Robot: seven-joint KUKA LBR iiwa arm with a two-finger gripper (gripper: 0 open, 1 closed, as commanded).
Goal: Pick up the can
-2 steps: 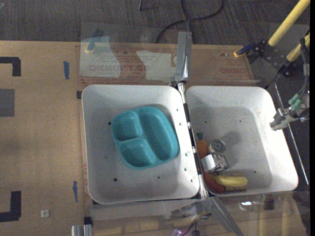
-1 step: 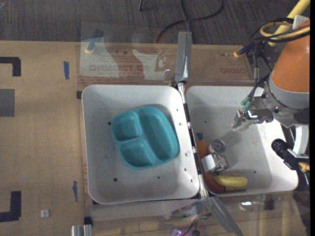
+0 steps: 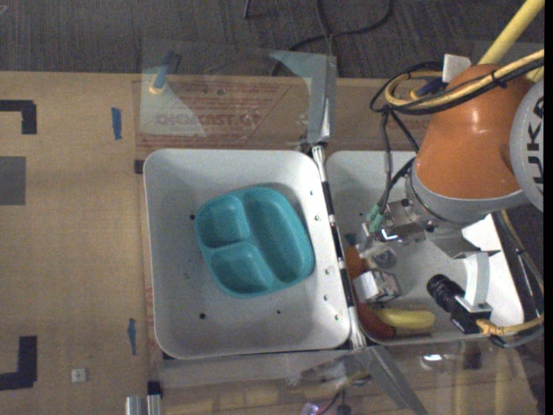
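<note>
Step in hand: judged to be the final approach for the grasp, in the left near part of the right-hand shallow white bin (image 3: pixel 346 175).
Claw: the two-finger gripper (image 3: pixel 381 256) hangs below the grey and orange arm (image 3: pixel 471 141), low over the bin floor; how wide it stands I cannot tell, as the wrist housing and cables blur its outline.
Can: the small silvery, cylinder-shaped object (image 3: pixel 378 285) looks to be the can, though it is too small to be sure; it lies on the right bin's floor close to the dividing wall.
Can relative to claw: just on the near side of the claw, touching it or almost so; nothing shows it held.
Neighbours: a reddish-brown long object (image 3: pixel 353 264) lies along the wall just left of the can, and a yellow banana (image 3: pixel 408 320) just beyond it on the near side.
Doing it well: centre over the can's body, descend straight, and close across its round sides without catching the banana or the brown object; lift only once the grip is clearly seated.
Left bin: a teal three-compartment plate (image 3: pixel 253 240), well apart from the work.
</note>
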